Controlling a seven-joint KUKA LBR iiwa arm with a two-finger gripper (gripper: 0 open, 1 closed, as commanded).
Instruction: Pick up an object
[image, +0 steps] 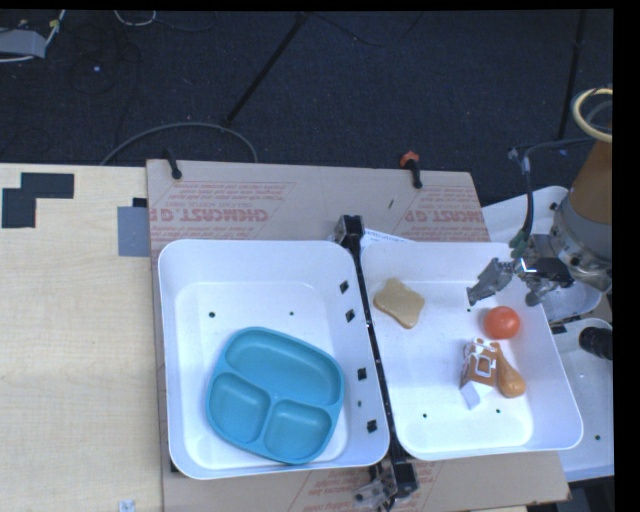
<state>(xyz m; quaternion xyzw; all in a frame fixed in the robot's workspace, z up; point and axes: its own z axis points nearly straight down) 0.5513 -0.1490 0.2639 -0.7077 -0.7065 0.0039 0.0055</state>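
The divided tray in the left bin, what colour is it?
Light blue, the divided tray shows plainly in the camera view.

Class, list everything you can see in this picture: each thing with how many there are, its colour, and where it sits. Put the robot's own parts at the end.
bins: 2, white, side by side on the bench
divided plate: 1, blue, in the left bin, toward its near side
slice of bread: 1, tan, right bin, far left part
tomato: 1, red-orange, right bin, near its right wall
toy: 1, brown, orange and white, right bin, just below the tomato
cardboard sheet: 1, brown with red print, under the bins
clamp: 1, orange-topped, far edge of the cardboard
arm: 1, grey with an orange band, entering from the right
gripper: 1, dark grey, over the right bin's far right corner, above the tomato
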